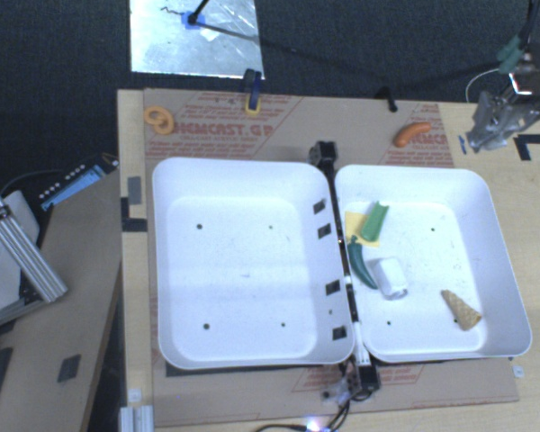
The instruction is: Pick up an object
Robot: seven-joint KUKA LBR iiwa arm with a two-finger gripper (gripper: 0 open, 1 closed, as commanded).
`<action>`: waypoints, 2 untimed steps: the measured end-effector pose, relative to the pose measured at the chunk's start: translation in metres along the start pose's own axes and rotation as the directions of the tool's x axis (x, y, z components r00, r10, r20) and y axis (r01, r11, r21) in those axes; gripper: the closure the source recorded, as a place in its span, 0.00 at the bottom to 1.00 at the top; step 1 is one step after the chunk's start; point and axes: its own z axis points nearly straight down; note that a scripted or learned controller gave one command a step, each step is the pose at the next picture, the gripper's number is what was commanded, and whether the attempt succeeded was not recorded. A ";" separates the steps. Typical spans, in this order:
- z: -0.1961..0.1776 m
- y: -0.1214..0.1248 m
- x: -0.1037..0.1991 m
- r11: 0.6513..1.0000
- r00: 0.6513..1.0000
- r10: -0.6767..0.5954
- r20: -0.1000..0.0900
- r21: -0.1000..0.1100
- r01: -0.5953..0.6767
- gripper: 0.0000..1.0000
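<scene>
Two shallow white bins sit side by side on a printed cardboard sheet (252,120) over the bench. The left bin (243,268) is bare. The right bin (490,241) holds, near its left wall, a green block (374,222) overlapping a yellow piece (354,222), a dark green curved object (361,265), a white cylinder (392,277), and, apart from these, a tan cone (463,309). The gripper (486,133) hangs beyond the right bin's far right corner, near an orange sausage-shaped toy (411,134).
</scene>
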 end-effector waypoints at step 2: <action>0.001 -0.020 -0.063 1.000 1.000 0.017 0.005 -0.001 -0.017 1.00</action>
